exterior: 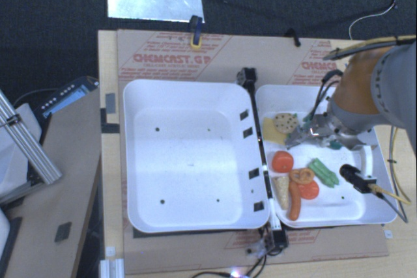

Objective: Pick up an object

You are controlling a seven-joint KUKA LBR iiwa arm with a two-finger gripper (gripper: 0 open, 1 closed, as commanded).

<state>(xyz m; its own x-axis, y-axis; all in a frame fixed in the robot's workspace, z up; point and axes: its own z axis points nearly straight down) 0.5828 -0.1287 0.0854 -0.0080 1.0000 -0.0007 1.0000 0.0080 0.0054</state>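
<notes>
Reaching in from three o'clock, the grey arm [384, 84] with its orange band hung over the right bin [374, 208], and its gripper [301, 137] sat low above that bin's nine o'clock half. Whether the jaws were released or clenched could not be told from the slanted view, and nothing was seen between them.

The objects to be picked all lay in the right bin, gathered toward its nine and six o'clock parts. A speckled cookie [285, 121] lay near the twelve o'clock end of the group, resting on a pale yellow piece [272, 132] just at its seven o'clock. The gripper tip was just beside the cookie, at its four o'clock. A red tomato [282, 161] lay at six o'clock of the gripper. A green ridged piece [323, 172] lay at the tomato's three o'clock, tilted on a diagonal. At the tomato's five o'clock sat a small brown pretzel-like piece [302, 174], touching a second red round piece [309, 190]. An orange sausage-shaped piece [294, 201] ran toward six o'clock, with a pale wedge [281, 190] just beside it on its nine o'clock side.

The left bin [189, 153] stood at nine o'clock of the right one, the two touching along a black clipped seam. Both rested on a brown printed board [172, 55].
</notes>
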